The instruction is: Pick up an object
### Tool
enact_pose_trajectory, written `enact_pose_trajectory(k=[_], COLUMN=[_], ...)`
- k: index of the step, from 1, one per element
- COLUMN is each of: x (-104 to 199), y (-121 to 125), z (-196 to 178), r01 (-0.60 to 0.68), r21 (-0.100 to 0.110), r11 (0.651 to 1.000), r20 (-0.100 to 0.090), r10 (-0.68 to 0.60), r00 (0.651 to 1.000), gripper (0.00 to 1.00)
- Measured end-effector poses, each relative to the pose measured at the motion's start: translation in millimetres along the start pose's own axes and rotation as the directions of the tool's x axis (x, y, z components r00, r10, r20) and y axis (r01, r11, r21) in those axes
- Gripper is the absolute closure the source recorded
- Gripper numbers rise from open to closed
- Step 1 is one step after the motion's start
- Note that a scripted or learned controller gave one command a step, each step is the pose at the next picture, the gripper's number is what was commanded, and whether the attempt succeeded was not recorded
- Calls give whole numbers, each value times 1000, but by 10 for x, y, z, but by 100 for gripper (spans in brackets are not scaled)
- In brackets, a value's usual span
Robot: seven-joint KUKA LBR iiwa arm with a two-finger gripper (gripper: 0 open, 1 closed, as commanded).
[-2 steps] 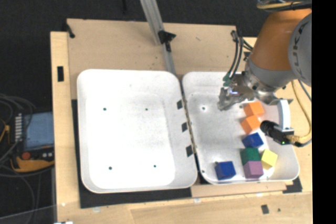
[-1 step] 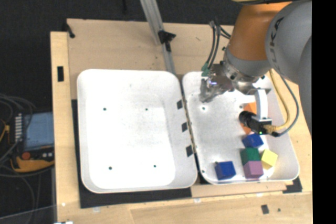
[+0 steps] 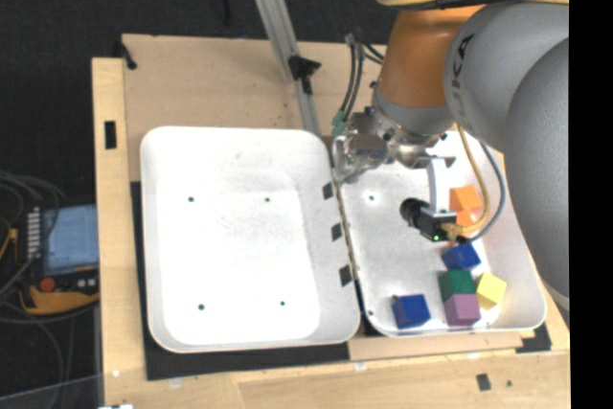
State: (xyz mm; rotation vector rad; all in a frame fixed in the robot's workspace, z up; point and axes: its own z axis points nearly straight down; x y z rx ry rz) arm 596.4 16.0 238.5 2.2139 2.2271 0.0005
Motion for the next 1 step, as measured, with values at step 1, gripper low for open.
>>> enact_pose_trajectory(k=[1], x=[531], y=[192], z=[59], r01=[1], r21=[-1], r11=[1000], r20=[-1], r10=[-1], r00=[1000], gripper=[100])
